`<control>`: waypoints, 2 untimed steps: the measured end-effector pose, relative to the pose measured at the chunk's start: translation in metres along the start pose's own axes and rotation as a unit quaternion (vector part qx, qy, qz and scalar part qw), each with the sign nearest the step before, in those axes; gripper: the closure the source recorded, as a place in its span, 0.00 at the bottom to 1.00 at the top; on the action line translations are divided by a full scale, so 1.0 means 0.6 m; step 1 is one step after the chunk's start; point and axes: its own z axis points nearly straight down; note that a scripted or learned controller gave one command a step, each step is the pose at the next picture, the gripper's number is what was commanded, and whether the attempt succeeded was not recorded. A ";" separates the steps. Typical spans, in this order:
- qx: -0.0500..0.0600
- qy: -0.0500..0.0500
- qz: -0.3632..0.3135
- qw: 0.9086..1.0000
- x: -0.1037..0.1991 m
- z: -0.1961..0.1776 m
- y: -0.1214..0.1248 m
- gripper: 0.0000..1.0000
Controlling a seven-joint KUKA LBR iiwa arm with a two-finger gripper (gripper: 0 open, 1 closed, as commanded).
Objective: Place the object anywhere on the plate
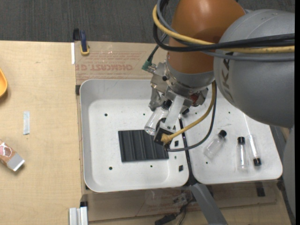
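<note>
A dark ribbed plate (140, 146) lies flat in the left bin (96, 125), toward its front. My gripper (158, 123) hangs over the plate's back right corner, below the orange wrist. It is shut on a clear vial (153, 122), which tilts with its lower end just above the plate's back edge. The vial looks lifted off the bin floor. The wrist hides the upper part of the fingers.
The right bin (267, 172) holds three more clear vials with black caps: one tilted (214, 145) near its left side, two upright-lying (241, 152) (253, 150) to the right. A small wrapped item (10, 156) and a clear strip (26, 123) lie on the bench at left.
</note>
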 end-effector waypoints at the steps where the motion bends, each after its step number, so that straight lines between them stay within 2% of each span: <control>1: 0.000 0.001 0.224 0.975 -0.002 0.059 -0.027 1.00; 2: 0.000 0.001 0.224 0.974 -0.002 0.058 -0.027 0.00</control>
